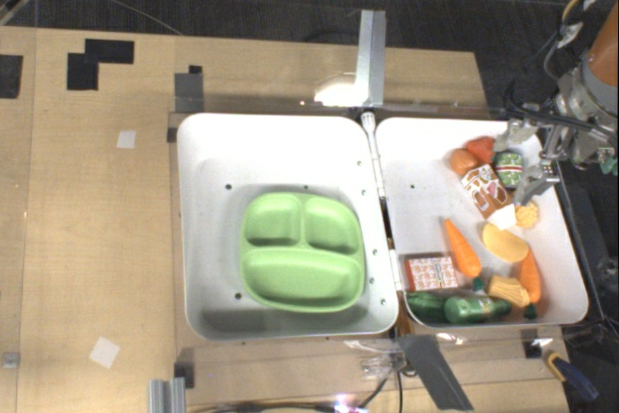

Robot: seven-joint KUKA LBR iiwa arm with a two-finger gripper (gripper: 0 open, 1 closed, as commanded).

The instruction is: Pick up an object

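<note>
**Nothing lifted yet**

Nearest you lies the green bottle (pixel 462 309), on its side along the near wall of the right bin (pixel 416 179). Take that bin as your landmark: the toys (carrot (pixel 462 248), small red box (pixel 431 273), striped can (pixel 509 169)) crowd its right half. Your gripper (pixel 534 177) hangs low over its far right corner, beside the can; whether it is spread or clenched cannot be told. Judge the pick not done: every toy rests in the bin.
</note>
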